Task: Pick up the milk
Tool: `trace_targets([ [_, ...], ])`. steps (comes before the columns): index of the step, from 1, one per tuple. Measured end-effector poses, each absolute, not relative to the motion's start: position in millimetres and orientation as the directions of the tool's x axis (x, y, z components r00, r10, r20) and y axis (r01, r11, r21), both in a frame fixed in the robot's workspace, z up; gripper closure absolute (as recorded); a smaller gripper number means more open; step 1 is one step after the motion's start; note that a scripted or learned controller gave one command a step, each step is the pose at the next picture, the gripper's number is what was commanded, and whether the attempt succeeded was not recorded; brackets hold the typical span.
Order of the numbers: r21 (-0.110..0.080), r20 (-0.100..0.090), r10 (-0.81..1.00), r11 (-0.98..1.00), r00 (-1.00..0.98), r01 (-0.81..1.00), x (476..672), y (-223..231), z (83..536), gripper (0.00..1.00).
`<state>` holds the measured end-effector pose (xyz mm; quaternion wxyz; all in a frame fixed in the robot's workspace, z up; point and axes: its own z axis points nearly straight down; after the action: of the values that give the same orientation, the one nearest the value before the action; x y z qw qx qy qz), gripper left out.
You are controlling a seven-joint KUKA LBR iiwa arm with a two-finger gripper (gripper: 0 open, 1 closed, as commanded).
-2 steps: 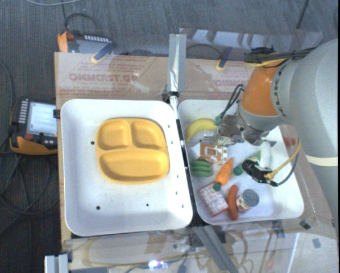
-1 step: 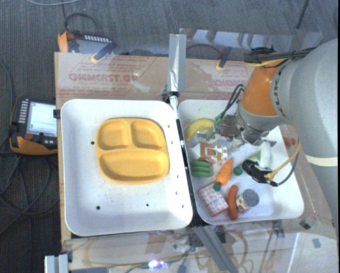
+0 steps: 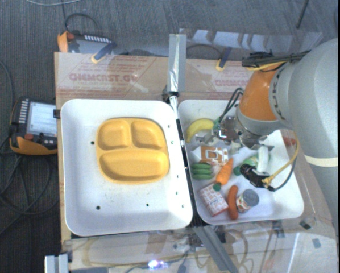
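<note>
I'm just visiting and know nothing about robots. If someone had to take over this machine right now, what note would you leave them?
Gripper: low over the right bin, at its upper left; whether it grips anything cannot be seen.
Milk: likely the small carton lying in the right bin just below the gripper, beside the carrot and banana.
Left bin: holds the yellow tray.
Done: arm is positioned near the carton.
Left: grasp the carton and lift it.

even, bright overhead light; white bins slightly washed out. soft shadows only. image grainy, mildly soft throughout; small glare spot at bottom edge.
</note>
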<state>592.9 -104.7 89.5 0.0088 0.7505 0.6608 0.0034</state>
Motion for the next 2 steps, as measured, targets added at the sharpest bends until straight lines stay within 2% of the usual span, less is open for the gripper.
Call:
trace_targets([
  [1,0.012,-0.006,0.992,-0.126,0.126,0.992,592.8,-105.8,95.1,1.0],
  [2,0.008,0.002,0.965,-0.264,0.264,0.965,611.0,-112.3,90.1,1.0],
])
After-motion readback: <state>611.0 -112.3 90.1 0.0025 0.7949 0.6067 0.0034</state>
